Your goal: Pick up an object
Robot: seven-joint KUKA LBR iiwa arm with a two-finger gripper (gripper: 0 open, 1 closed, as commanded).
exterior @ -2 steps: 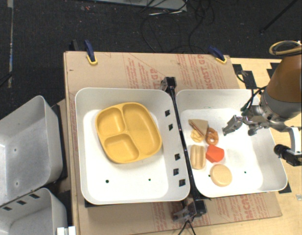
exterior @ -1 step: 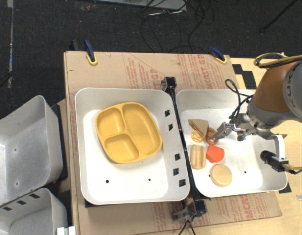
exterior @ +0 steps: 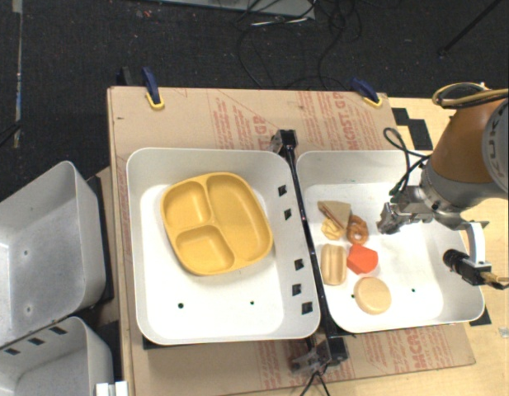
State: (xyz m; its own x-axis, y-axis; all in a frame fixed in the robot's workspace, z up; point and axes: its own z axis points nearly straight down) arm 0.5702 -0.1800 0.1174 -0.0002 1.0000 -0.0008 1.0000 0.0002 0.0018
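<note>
Over my right bin [exterior: 419, 316], gripper [exterior: 389, 219] hanging beside the pretzel [exterior: 358, 230] (finger state I cannot tell), yellow tray [exterior: 216, 222] in left bin [exterior: 155, 304]

Five small play-food pieces lie clustered along the left side of the right bin [exterior: 419, 312]. A tan wedge [exterior: 336, 213] lies at the top, with a brown pretzel [exterior: 358, 231] and a small pale yellow lump [exterior: 331, 230] just below it. Lower down, a tan bread roll [exterior: 333, 264] lies lengthwise beside an orange block [exterior: 363, 260]. A round beige biscuit [exterior: 373, 295] lies flat at the bottom.
</note>
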